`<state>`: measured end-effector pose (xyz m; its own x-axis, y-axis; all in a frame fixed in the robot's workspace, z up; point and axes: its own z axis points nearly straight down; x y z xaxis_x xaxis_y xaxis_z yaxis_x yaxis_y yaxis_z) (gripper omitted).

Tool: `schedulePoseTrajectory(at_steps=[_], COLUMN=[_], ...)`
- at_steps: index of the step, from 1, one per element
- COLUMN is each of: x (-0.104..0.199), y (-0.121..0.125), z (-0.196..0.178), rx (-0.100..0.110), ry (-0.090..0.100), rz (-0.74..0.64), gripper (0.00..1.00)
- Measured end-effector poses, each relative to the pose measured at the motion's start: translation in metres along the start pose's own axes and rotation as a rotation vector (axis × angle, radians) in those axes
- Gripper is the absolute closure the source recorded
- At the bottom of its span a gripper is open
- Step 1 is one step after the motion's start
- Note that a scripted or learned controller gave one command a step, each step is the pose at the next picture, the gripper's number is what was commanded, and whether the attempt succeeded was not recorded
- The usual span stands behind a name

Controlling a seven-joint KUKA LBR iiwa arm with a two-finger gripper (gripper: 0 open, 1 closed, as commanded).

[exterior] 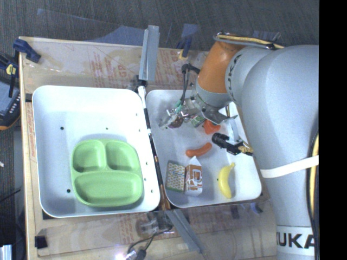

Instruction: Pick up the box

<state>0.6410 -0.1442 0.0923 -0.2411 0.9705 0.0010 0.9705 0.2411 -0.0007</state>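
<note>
The box point(185, 178) lies flat near the front edge of the right bin point(162, 145); it is small, with a green patterned left part and a brown and white right part. My gripper point(174, 118) hangs over the back of that bin, well behind the box and a little to its left. Nothing of the box is between the gripper's tips.
A yellow banana point(226, 180) lies right of the box. An orange sausage-shaped piece point(199, 149) sits just behind the box, and a red piece point(211, 127) is beside the wrist. The left bin point(49, 145) holds a green divided tray point(107, 173).
</note>
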Motion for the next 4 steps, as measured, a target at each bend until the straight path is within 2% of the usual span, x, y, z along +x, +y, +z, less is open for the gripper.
schedulePoseTrajectory(at_steps=[1,2,3,4], x=[0.055,0.047,-0.015,0.029], y=[-0.1,-0.056,-0.006,0.003], z=[-0.006,-0.002,-0.077,-0.001], rx=[-0.008,-0.001,-0.003,-0.001], ry=[-0.025,-0.014,-0.002,-0.01], rz=[-0.237,0.04,-0.281,-0.109], gripper=[0.0,0.0,0.0,0.0])
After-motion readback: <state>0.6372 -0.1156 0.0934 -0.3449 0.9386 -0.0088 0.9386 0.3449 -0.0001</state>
